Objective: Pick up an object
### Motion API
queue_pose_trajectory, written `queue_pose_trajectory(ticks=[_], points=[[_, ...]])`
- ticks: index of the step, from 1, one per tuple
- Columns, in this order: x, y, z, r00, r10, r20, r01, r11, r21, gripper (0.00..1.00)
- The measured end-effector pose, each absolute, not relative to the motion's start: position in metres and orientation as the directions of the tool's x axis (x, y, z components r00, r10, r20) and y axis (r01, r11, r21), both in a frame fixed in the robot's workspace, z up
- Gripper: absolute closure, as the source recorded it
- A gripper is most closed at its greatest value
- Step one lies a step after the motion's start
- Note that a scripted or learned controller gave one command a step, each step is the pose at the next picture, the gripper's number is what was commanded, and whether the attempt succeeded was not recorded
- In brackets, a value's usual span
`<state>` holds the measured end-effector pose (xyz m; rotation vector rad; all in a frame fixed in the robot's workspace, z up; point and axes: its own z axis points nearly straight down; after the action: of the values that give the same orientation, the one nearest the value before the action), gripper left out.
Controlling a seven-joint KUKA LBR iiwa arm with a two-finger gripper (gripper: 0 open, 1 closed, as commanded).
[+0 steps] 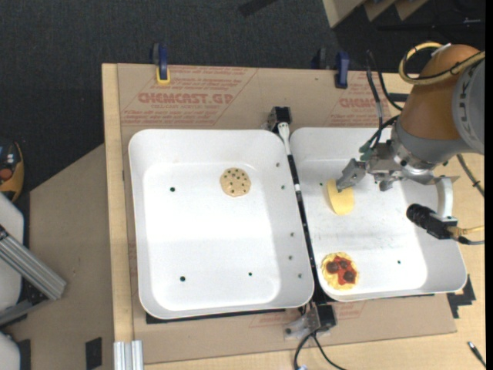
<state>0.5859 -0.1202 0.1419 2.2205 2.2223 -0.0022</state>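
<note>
Nearest the lens, a small round pizza-like disc with red topping (340,271) lies by the front rim of the right shallow white bin (431,280); farther in, the grey two-finger gripper (348,177) hangs over a pale yellow wedge-shaped piece (341,199), its tip at the wedge's top edge, though whether it is clenched or released I cannot tell. Bare floor spreads right of the wedge; a round tan cookie with dark chips (236,182) sits alone in the left shallow white bin (154,230).

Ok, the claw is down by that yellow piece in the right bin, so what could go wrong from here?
The claw sits at the upper edge of the yellow piece, not centred over it, so closing there may only clip or push it. The piece also looks low and rounded, so it may slip out. The pizza toy lies close to the right bin's near rim; a pushed piece could slide toward it.
</note>
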Motion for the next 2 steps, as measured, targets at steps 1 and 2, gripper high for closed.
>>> queue_pose_trajectory(ticks=[1,2], points=[[0.651,-0.057,0.188,-0.009,1.0,0.001,1.0,0.009,0.01,0.0],[0.611,-0.094,0.141,0.004,1.0,0.0,1.0,-0.004,-0.008,0.0]])
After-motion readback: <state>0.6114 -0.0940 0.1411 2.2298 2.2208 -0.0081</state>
